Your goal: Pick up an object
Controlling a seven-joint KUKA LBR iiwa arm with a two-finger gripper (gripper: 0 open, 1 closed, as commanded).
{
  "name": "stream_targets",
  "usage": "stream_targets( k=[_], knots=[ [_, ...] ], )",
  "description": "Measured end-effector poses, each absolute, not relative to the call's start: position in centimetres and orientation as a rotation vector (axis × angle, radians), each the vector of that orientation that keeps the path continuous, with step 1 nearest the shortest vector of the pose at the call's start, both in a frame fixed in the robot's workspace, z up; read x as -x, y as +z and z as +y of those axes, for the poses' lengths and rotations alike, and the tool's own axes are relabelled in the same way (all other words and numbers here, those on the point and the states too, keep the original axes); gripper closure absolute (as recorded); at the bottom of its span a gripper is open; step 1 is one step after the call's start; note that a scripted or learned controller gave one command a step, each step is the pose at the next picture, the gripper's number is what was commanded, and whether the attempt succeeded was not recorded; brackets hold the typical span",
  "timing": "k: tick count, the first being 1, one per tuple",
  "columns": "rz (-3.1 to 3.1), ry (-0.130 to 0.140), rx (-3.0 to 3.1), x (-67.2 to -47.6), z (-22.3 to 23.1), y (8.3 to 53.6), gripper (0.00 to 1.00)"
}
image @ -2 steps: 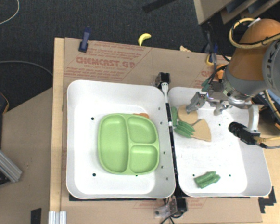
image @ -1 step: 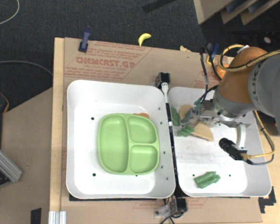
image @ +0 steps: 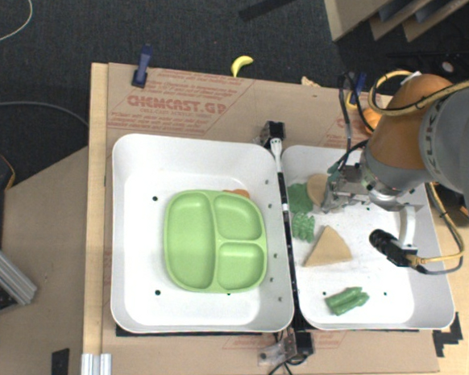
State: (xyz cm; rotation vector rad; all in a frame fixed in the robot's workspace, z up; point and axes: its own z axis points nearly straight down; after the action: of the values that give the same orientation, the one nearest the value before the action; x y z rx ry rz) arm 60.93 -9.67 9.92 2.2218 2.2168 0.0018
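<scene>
My gripper (image: 332,195) hangs low over the far left part of the right bin (image: 427,307). Just left of it lie a small tan piece (image: 315,185) and a dark green leafy piece (image: 300,200), with a lighter green knobbly piece (image: 302,226) below them. A tan wedge (image: 328,248) rests near the bin's middle, in front of the gripper. Near the front wall lies a green pod-like thing (image: 345,300). Nothing shows as held.
The left bin (image: 129,296) holds a light green divided plate (image: 214,240), with a bit of something orange (image: 236,192) peeking out at its far edge. A black divider (image: 284,219) runs between the bins. The arm (image: 434,117) covers the right bin's far right corner.
</scene>
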Motion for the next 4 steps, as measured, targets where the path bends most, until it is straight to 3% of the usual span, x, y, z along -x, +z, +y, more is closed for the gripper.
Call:
stream_targets(
  k=[1, 2, 3, 4],
  knots=[
    [2.214, 0.005, -2.221, -61.0, -9.7, 11.0, 1.00],
    [2.200, 0.026, -2.207, -54.0, -9.6, 9.3, 1.00],
    [2.228, 0.016, -2.206, -54.7, -1.2, 19.1, 1.00],
    [2.228, 0.007, -2.212, -55.2, 5.5, 22.5, 1.00]
  ],
)
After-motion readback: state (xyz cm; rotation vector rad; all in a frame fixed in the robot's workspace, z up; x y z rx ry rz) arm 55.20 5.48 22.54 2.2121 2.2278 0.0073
